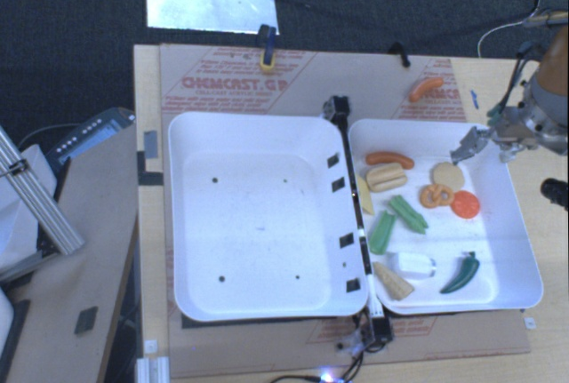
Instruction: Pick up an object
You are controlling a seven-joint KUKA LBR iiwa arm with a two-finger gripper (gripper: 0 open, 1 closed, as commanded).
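My claw hung, its grip beyond my telling, above the right bin's far right rim, nothing lifted yet, the biscuit nearest below.

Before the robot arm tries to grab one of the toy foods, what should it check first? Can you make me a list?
1. Toys to pick in the right bin: ok, several lie there.
2. Gripper over that bin: ok, it is at the upper right edge.
3. Nothing held yet: ok, no toy is between its fingers.
4. Nearest toys free: ok, the tan round piece and red disc lie uncovered.
5. Fingers open enough: cannot tell.
6. Stray sausage outside the bins: not ok, it lies on the board.
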